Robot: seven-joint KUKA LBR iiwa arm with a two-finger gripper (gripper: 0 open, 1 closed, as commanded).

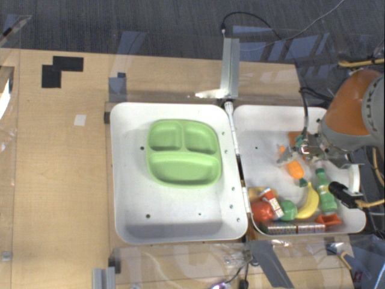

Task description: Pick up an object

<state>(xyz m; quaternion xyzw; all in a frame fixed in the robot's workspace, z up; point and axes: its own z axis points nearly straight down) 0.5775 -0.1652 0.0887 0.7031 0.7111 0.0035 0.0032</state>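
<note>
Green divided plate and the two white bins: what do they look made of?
Green divided plate: likely moulded plastic, matte to satin; uniform colour, rounded compartment edges, only soft highlights.
Left bin and right bin: probably plastic or painted sheet, smooth and matte white; rounded corners and small dark holes or fasteners show. Which one, the view leaves open.

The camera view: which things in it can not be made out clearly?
- Gripper: too small and cluttered to judge its state.
- Orange piece: blurred, identity unclear.
- Toy pile beside the banana: items overlap, so their shapes are partly hidden.
- Arm: cut off by the right edge.
</note>
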